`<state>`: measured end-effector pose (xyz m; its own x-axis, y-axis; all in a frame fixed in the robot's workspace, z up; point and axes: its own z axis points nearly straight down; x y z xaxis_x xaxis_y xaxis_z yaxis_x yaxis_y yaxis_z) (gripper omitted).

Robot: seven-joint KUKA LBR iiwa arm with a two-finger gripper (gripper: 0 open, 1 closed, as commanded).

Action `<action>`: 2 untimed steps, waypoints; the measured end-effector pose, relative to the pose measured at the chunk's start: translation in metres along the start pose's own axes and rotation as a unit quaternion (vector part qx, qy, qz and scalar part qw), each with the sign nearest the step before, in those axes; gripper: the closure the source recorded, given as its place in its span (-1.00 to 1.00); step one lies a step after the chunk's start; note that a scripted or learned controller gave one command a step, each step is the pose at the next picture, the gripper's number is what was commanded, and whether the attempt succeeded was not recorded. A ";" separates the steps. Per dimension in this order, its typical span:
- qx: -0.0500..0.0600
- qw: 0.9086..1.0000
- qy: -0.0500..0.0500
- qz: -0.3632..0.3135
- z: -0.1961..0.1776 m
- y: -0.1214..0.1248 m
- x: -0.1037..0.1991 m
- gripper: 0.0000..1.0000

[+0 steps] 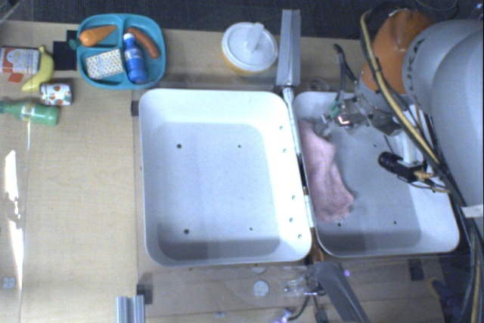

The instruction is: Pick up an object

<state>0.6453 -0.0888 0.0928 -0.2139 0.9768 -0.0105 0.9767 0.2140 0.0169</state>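
The arm (446,79) is a bulky, rounded body of pale grey, smooth and slightly glossy, widest at the far right of the right bin (393,238). Above that bin's back edge sits an orange band (397,38), a domed ring between grey sections. Yellowish and black cables (393,106) run in a bundle from the orange band down along the grey shell toward the bin's right side. A black fitting (397,165) juts out over the bin's floor. The pincer (344,117) is a small cluster of dark and metallic parts with a tiny reddish light, over the bin's back left part.
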 end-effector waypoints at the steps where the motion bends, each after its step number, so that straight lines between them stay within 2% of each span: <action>1: 0.006 0.999 0.005 -0.041 -0.020 -0.078 0.006 -1.00; 2: 0.001 1.000 0.002 -0.022 -0.001 -0.054 0.008 -1.00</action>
<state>0.5907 -0.0925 0.0930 -0.2574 0.9663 -0.0082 0.9662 0.2575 0.0154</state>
